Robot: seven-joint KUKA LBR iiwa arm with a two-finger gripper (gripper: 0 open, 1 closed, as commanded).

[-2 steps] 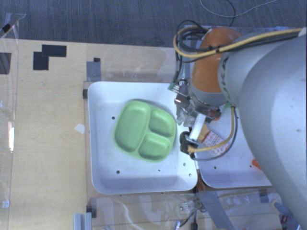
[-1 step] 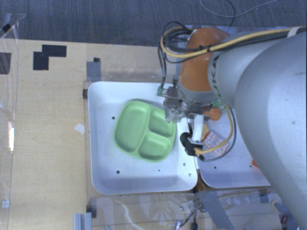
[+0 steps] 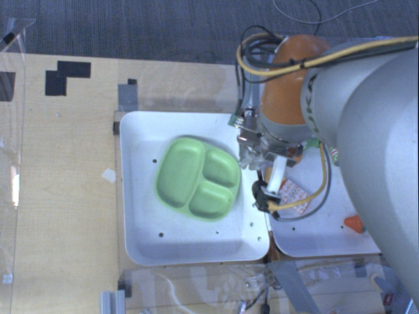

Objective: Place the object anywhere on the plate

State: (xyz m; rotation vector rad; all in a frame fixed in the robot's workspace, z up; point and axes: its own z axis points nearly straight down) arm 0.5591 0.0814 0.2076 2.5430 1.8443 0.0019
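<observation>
A light green plate [image 3: 198, 177] with three compartments lies in the left white bin [image 3: 144, 241], a little right of its middle, with nothing on it. My gripper [image 3: 251, 157] hangs over the seam between the two bins, just off the plate's upper right rim. Below it, in the right bin [image 3: 314, 244], a small flat packet [image 3: 292, 190] with a red and white pattern lies near the left wall. A small orange object [image 3: 353, 224] rests further right in that bin, partly hidden by the arm.
The grey arm with its orange band [image 3: 288, 90] covers most of the right bin. Wooden bench surrounds the bins, with black markers [image 3: 65, 76] at the far left and a clear panel along the left edge.
</observation>
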